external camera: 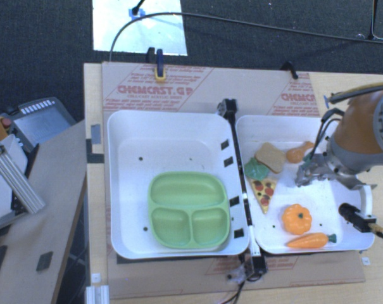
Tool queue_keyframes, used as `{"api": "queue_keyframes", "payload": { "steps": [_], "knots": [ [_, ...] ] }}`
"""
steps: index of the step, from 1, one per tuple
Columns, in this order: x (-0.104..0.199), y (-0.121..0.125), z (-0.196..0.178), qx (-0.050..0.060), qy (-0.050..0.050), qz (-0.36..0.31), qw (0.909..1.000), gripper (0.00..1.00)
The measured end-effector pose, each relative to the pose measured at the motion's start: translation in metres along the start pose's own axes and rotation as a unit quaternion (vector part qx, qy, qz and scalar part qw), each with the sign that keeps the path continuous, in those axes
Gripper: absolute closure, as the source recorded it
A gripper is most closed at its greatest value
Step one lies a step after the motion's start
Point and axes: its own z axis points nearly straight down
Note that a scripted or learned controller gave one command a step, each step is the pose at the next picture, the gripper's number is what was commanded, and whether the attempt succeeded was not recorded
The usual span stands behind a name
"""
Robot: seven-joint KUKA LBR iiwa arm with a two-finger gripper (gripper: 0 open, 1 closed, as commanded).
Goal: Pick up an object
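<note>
My pincer (pixel 303 173) hung low in the right white bin (pixel 318 126), beside the tan toy bread slice (pixel 270 156) and orange chicken piece (pixel 299 151); its opening I could not tell, so I judged centring squarely before closing wisest.

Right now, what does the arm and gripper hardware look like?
The arm is grey with a wide orange band above the wrist. Thin dark cables loop along its left side. The gripper is small, metallic grey. A black block with a white bracket sits by the bin's right rim.
</note>
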Motion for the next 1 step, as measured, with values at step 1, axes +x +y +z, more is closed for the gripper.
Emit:
{"api": "queue_keyframes", "payload": {
  "steps": [1],
  "knots": [
    [-0.0072, 0.0097, -0.0514, -0.002, -0.001, -0.001, 1.0000, 1.00]
  ]
}}
